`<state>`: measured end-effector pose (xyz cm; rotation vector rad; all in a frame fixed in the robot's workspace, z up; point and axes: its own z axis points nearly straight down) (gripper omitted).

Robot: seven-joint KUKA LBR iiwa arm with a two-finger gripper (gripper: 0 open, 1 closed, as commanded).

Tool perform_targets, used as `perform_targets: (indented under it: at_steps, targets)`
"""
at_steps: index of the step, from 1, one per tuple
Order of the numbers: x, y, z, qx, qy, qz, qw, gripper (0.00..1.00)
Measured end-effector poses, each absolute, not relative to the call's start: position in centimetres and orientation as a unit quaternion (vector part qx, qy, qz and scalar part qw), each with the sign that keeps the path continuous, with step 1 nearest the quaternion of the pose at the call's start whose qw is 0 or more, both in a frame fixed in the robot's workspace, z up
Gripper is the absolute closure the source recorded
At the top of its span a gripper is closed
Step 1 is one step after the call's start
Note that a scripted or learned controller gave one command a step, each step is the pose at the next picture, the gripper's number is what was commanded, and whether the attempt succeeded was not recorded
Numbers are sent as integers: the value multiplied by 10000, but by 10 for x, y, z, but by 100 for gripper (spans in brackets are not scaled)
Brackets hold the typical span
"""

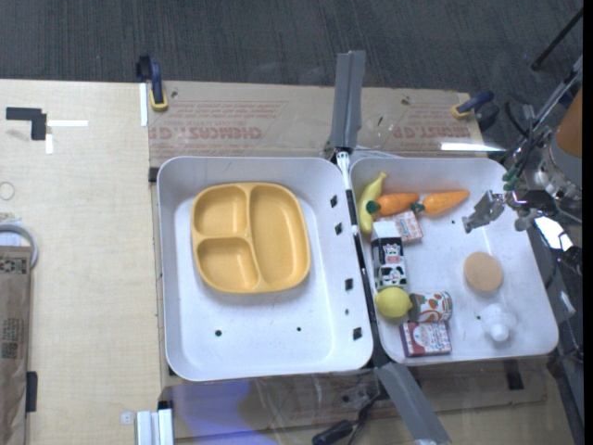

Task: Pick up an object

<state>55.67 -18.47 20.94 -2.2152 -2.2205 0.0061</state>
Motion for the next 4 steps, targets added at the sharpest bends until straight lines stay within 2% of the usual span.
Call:
perform_targets:
  at_steps: [1,2,3,4]
  targets:
    - [613,-212,138,-6666,-7454,12,11,0]
    - [622,-213,245,-6448,-7643,10,4,0]
    - [658,-221,151,-5516,-8341,9,17,0]
    - [659,-182,90,-5178,-8555,4,5,0]
